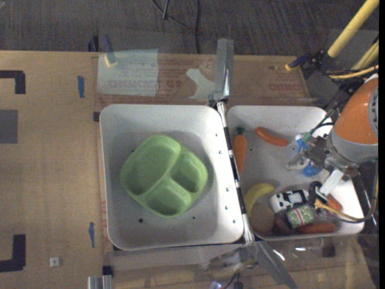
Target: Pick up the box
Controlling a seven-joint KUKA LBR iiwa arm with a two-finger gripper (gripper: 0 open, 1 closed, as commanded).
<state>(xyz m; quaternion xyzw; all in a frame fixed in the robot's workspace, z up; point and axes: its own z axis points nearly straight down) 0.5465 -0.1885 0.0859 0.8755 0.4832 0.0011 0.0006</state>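
Note:
A small box (288,200) with a black and white pattern lies near the front of the right bin (283,114), with a green-labelled packet (300,215) right beside it. The grey arm with its orange band (358,122) reaches in from the right. My gripper (305,157) hangs over the middle right of that bin, above and behind the box and apart from it. A blue object (310,169) shows just beneath the gripper. Nothing can be seen held in it.
The right bin also holds two orange carrots (240,151) (272,137), a yellow fruit (258,193), a brown round item (262,217) and a red-orange piece (317,227) at the front. A green divided plate (163,174) lies in the left bin (120,125).

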